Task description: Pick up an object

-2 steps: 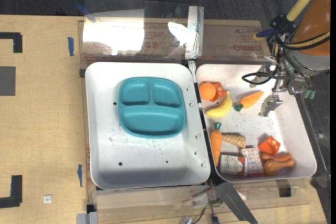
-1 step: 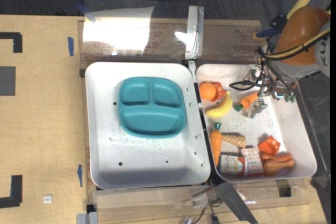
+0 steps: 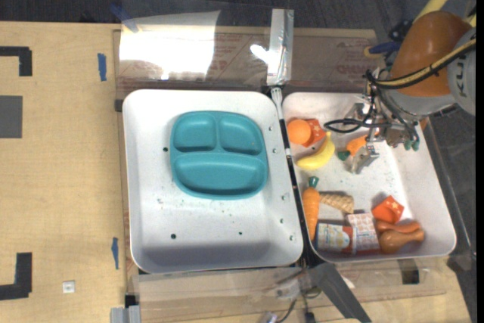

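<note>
My gripper (image 3: 365, 158) hangs low over the upper middle of the right bin (image 3: 435, 185), under the orange-banded wrist (image 3: 423, 49). A small orange toy with a green end (image 3: 352, 147) lies right against the gripper's left side; whether it is gripped is unclear. To its left sit an orange fruit (image 3: 300, 131) and a yellow banana (image 3: 318, 155). Toward the front of the bin lie a carrot (image 3: 311, 212), a tan cone (image 3: 336, 200), a labelled jar (image 3: 346, 235) on its side, a red-orange piece (image 3: 388, 208) and a brown drumstick (image 3: 401, 237).
The left bin (image 3: 151, 223) holds a teal divided plate (image 3: 219, 153). A metal divider (image 3: 278, 57) and a clear sheet (image 3: 174, 49) stand behind the bins. Cables (image 3: 393, 76) hang from the wrist over the right bin's back rim.
</note>
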`<state>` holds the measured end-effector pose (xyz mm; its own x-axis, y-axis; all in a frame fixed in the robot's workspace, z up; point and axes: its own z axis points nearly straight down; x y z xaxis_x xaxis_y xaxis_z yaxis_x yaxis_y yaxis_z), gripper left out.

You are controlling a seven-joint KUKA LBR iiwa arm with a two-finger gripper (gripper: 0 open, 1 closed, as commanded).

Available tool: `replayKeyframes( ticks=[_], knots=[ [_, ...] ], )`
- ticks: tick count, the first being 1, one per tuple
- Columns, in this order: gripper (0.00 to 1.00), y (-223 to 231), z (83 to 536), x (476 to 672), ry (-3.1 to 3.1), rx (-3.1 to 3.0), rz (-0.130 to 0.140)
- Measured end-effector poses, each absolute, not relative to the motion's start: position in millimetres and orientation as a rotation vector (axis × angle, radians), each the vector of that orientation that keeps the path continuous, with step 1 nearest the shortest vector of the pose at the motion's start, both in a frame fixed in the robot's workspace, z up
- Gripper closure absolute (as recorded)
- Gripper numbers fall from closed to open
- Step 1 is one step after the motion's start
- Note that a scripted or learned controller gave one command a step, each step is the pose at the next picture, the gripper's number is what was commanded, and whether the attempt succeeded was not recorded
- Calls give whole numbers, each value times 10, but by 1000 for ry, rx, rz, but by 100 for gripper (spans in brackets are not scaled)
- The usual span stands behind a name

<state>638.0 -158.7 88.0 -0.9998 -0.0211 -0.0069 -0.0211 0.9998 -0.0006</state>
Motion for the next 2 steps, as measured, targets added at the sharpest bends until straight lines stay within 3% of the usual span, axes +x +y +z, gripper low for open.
replayKeyframes(
  ticks=[1,2],
  knots=[
    [100,-1581,1033,6426,3118,-35,-6],
    [100,-694,2153,6622,3120,72,3]
  ],
)
